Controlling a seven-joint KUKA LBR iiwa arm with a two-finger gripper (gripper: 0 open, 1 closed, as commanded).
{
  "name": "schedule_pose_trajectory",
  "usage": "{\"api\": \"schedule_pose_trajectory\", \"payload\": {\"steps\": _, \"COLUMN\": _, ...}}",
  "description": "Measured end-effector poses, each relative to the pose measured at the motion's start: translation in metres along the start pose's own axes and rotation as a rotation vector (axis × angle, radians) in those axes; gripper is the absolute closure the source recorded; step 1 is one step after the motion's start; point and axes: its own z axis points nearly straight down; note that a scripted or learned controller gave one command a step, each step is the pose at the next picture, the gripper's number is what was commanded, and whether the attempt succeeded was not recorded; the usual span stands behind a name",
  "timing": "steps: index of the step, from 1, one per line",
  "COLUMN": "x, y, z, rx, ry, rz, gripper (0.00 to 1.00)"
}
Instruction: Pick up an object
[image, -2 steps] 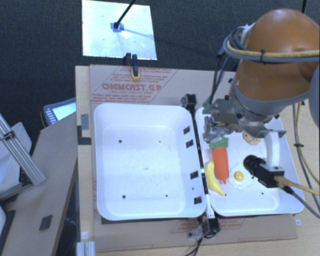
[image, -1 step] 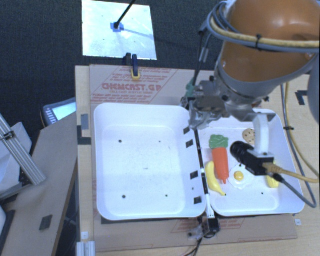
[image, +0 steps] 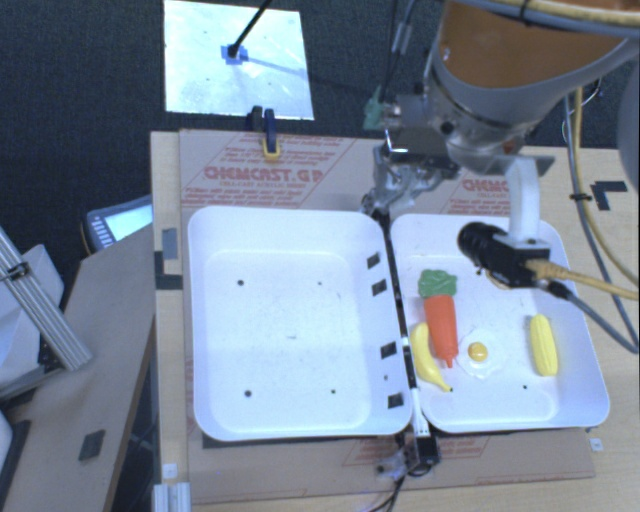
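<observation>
Your stock, right bin (image: 580, 400): carrot (image: 441, 318), banana (image: 430, 362), fried egg (image: 479, 354), corn cob (image: 543, 345), all lower right of centre. Left bin (image: 215, 300): bare. Pincer (image: 385, 200) hangs at the bins' upper divider; whether it is spread or pressed, you cannot tell. Best choice: the corn cob, lying apart; bring the pincer down straight above it. Cardboard (image: 265, 172) on the surface reads "CHEMCAST".
</observation>
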Motion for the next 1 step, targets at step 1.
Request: {"api": "schedule_pose_trajectory", "payload": {"steps": 1, "x": -0.0244, "y": -0.0276, "z": 0.1107, "rx": 0.019, "ry": -0.006, "rz": 0.006, "gripper": 1.00}}
